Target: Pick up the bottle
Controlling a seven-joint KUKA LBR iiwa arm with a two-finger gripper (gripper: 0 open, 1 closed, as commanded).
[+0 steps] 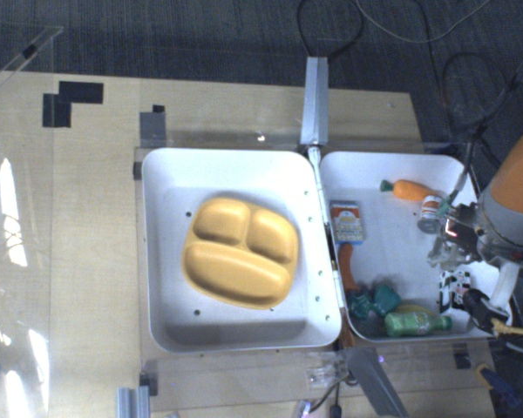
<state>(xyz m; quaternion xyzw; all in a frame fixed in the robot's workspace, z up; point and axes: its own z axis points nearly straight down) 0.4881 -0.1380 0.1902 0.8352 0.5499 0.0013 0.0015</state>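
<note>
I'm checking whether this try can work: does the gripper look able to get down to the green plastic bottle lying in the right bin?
Probably yes. The green plastic bottle lies along the right bin's near wall with its top uncovered; the gripper hangs just right of it. The teal toy beside it and the wall may crowd the grasp.

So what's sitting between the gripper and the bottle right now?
In the camera view, just bare white floor of the right bin. The gripper is at the bin's right side; the green bottle lies on its side along the near wall, beside teal items.
</note>
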